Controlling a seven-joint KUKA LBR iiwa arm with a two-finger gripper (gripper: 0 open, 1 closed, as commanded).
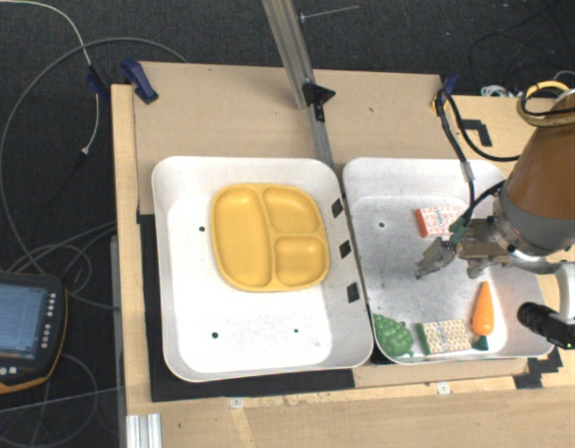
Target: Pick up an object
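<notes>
Camera view, right bin (399, 278): fingers (435, 261) apart and bare above bin floor, just near of red-white packet (437, 219); carrot (483, 310), patterned box (444, 335), green grapes (392, 335) along near edge; nothing grasped, pick-up entirely outstanding.

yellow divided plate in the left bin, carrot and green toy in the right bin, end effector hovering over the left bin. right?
Not quite. The camera view shows the end effector over the right bin, not the left. The yellow divided plate is in the left bin; the carrot and green toy are in the right.
</notes>
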